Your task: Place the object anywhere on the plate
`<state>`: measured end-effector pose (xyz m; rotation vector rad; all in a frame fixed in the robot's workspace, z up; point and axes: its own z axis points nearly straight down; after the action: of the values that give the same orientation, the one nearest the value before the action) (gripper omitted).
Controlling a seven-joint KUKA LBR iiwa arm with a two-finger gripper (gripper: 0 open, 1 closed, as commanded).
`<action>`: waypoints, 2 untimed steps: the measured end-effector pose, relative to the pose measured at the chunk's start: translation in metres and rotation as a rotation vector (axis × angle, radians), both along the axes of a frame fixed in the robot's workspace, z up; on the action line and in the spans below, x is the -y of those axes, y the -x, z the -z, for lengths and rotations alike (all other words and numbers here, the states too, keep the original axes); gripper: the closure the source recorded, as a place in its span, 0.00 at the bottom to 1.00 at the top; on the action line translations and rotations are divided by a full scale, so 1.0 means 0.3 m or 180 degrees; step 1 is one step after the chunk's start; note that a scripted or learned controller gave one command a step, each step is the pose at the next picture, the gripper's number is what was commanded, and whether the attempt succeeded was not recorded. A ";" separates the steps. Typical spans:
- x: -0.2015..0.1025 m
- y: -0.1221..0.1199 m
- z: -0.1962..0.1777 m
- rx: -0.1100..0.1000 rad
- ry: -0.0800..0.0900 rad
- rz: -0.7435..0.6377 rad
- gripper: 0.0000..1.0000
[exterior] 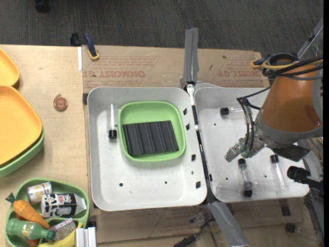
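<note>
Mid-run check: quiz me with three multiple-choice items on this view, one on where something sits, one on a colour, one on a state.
1. Where is the green plate?
A. In the left bin
B. In the right bin
C. On the wooden bench outside both bins

2. What colour is the ridged mat lying on the plate?
A. White
B. Dark grey
C. Orange

3. How does the clear tube left of the plate lie?
A. Standing upright on the plate
B. Flat on the left bin floor, off the plate
C. Propped across the wall between the bins

Answers:
1. A, the plate rests inside the left bin, near its far side.
2. B, the mat is dark grey against the green.
3. B, the tube lies flat beside the plate's left rim, its black cap toward the camera.
</note>
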<state>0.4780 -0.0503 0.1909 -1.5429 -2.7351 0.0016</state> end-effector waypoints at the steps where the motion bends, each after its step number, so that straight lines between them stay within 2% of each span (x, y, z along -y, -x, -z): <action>1: -0.049 0.000 0.002 -0.0003 -0.0002 -0.0723 1.00; 2: -0.110 0.000 0.004 -0.0005 -0.0003 -0.1604 1.00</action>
<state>0.4780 -0.0175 0.1897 -0.8119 -3.0320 0.0017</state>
